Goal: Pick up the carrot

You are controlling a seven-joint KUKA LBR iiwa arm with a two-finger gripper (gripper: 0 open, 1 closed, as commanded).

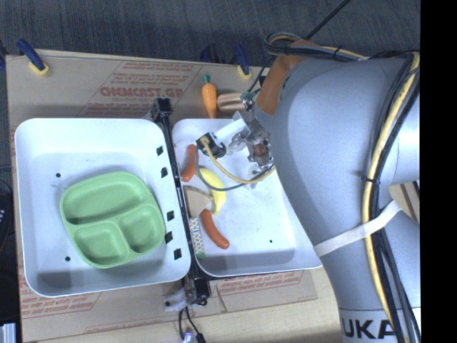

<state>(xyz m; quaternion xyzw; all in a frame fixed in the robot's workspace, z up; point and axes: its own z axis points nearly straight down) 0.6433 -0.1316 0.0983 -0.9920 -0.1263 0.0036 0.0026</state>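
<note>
- Cardboard-covered bench (pixel 128 84) bears two white bins.
- Carrot (pixel 208 97) lies outside, at twelve o'clock of right bin (pixel 285 252).
- Gripper (pixel 251 143) over that bin; finger state cannot be told.

Grey arm (pixel 335 156) reaches in from right, gripper (pixel 251 145) lowered.

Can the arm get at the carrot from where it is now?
Probably yes. The carrot lies on the cardboard just outside the right bin, past its far rim, with open space above it. The gripper hangs over that bin's far end, close by; only the low rim lies between them.
</note>
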